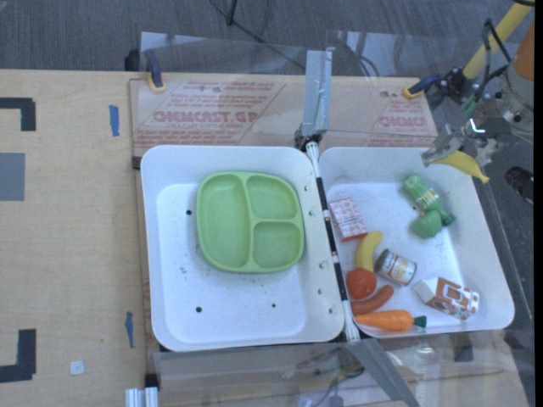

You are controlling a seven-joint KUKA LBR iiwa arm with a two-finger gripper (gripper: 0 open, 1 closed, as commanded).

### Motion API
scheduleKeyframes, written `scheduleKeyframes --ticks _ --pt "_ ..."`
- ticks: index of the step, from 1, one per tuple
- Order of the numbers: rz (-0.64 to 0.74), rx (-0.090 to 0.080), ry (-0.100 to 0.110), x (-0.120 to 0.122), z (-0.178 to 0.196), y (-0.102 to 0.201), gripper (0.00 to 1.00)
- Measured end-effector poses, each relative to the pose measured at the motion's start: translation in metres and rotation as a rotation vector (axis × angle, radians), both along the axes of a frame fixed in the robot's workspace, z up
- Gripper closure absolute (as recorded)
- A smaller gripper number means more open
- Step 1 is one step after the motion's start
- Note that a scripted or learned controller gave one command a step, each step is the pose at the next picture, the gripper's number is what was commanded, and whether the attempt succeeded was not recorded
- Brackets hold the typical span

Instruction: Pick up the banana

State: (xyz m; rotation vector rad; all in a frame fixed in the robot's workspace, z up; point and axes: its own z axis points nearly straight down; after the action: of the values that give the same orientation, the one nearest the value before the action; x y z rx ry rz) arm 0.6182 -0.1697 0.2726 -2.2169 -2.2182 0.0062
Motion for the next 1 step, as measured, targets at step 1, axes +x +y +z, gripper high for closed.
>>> scheduleKeyframes --ticks 1 --pt "-0.002 -0.002 -0.004 0.0478 -0.0819 -0.0545 0.00"
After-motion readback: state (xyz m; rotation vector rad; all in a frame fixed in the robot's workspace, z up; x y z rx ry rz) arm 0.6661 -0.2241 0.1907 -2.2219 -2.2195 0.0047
